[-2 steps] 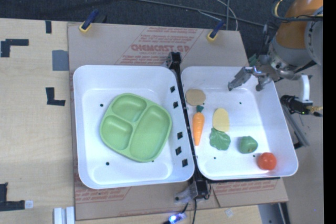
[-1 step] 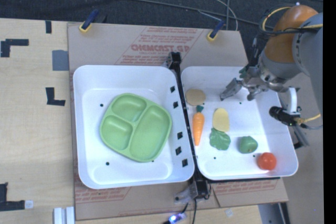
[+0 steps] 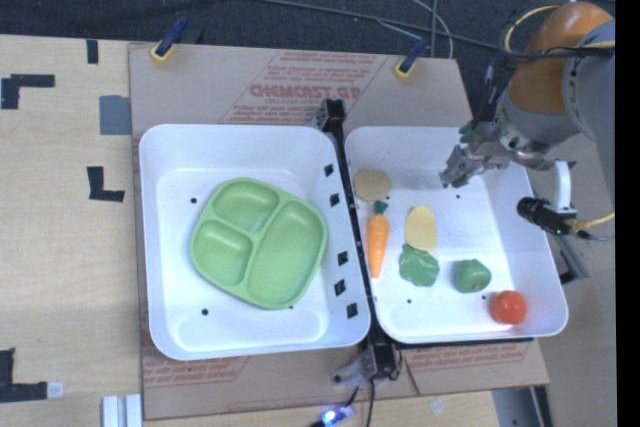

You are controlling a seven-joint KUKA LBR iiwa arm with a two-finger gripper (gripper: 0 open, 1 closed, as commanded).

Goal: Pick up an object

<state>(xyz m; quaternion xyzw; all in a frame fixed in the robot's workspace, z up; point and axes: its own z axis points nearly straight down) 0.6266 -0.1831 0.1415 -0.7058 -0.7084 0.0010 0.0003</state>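
While my arm (image 3: 560,65) reaches in from the right edge of the frame, my gripper (image 3: 455,175) hangs over the upper right part of the right bin (image 3: 540,265), above bare white floor. Nothing sits between its tips, and whether they are spread or closed I cannot tell from this slant. The things to pick lie lower in that bin: a tan round piece (image 3: 372,184) near the divider, an orange carrot (image 3: 377,242) just below it, a yellow piece (image 3: 421,227) touching a green leafy one (image 3: 418,266), another green lump (image 3: 471,274) to their right, and a red tomato (image 3: 508,307) at the lower right corner. The left bin (image 3: 160,215) holds a green divided plate (image 3: 260,242) (tilted, three compartments).
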